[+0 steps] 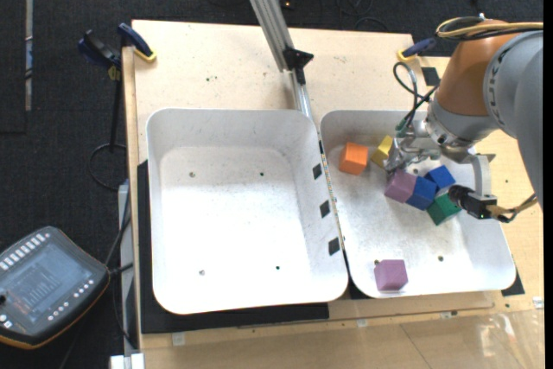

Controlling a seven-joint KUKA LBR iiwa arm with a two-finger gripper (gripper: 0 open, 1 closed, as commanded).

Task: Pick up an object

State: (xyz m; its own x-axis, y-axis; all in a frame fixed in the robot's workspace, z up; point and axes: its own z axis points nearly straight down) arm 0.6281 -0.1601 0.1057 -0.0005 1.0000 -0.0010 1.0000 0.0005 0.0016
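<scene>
In the right bin (484,268) my gripper (404,162) reaches down at the far side, right over a cluster of blocks. A purple block (400,187) lies just below it, touching a blue block (422,192). Another blue block (441,176) and a green block (444,208) sit to the right. A yellow block (383,151) shows at the gripper's left, and an orange block (353,158) stands further left. A second purple block (390,274) lies alone near the bin's front.
The left bin (173,134) adjoins the right one. A slanted metal rail (263,0) runs from the top down to the bins' junction. Blue-yellow clamps (134,43) sit at the bench's far left corner. A pendant (43,285) lies at bottom left.
</scene>
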